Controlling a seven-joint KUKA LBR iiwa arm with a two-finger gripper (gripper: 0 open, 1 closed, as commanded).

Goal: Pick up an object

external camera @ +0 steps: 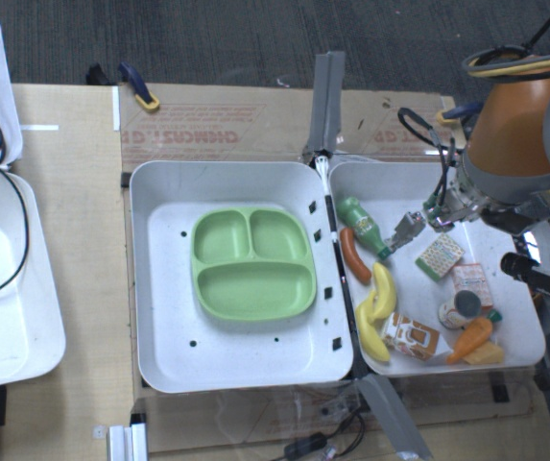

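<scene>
The right bin (532, 336) holds several toy foods: a green bottle (360, 223), a red sausage (355, 255), a yellow banana (379, 311), a small carton (412, 337), an orange carrot (472, 336) and a green patterned box (440, 255). My gripper (407, 230) hangs low inside this bin, between the green bottle and the patterned box, just right of the bottle's lower end. The orange band of the arm (513, 128) rises behind it at the right. I see nothing held in it.
The left bin (142, 257) holds a green divided plate (252, 262). A pink packet (471, 281), a dark round can (463, 306) and a yellow wedge (487, 354) crowd the right bin's near right corner. A grey divider post (326, 99) stands between the bins.
</scene>
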